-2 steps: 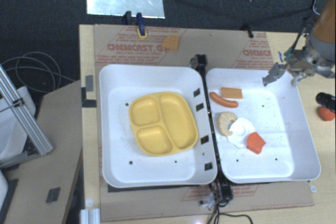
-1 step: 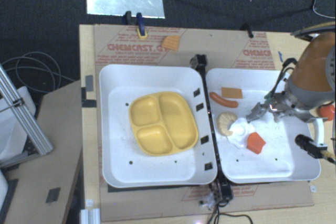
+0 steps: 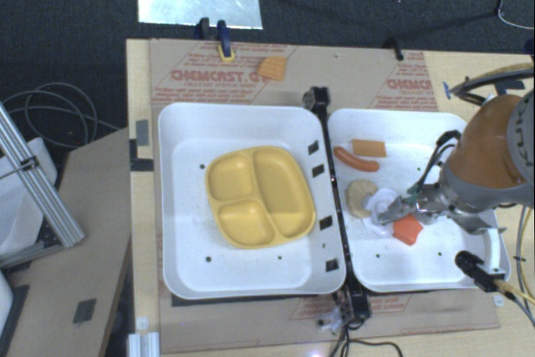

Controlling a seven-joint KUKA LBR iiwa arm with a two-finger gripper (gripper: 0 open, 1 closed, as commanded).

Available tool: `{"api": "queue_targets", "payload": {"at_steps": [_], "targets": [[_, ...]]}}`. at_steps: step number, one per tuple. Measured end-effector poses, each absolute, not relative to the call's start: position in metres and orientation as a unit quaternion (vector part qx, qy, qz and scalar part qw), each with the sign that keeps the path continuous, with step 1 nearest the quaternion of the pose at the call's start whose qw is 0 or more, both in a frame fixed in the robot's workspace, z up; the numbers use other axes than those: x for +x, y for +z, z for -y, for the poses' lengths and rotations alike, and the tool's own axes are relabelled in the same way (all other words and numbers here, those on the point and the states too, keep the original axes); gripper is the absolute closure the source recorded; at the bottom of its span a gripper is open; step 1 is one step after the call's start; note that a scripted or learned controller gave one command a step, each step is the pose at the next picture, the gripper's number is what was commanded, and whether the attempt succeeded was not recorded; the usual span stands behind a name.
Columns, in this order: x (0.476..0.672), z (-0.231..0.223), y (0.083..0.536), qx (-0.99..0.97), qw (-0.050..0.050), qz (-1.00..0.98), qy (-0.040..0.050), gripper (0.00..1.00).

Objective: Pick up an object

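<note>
The arm [image 3: 489, 150] comes in over the right bin [image 3: 435, 276], its gripper [image 3: 389, 211] low near the bin's middle. Whether the jaws are wide or narrow I cannot tell; they blur into a clear wrapper [image 3: 382, 203] beneath them. Just beside the gripper, toward the bin's front edge, lies an orange block [image 3: 407, 231]. A tan disc [image 3: 361, 196] sits near the bin's left wall, touching the wrapper. Toward the back edge lie a sausage [image 3: 356, 160] and an orange slab [image 3: 369, 148]. The left bin [image 3: 180, 263] carries a yellow tray [image 3: 259, 196] at its middle.
</note>
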State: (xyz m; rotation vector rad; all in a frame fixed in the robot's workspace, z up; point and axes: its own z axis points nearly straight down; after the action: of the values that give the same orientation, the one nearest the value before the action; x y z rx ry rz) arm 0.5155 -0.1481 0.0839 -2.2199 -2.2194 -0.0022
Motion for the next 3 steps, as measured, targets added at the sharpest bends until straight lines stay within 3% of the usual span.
{"api": "queue_targets", "payload": {"at_steps": [1,2,3], "targets": [[0.519,0.149,0.097,-0.707,-0.002,0.707,-0.0024,1.00],[0.519,0.149,0.097,-0.707,-0.002,0.707,-0.0023,0.00],[0.523,0.209,0.098,-0.708,-0.003,0.706,0.0001,0.00]]}}
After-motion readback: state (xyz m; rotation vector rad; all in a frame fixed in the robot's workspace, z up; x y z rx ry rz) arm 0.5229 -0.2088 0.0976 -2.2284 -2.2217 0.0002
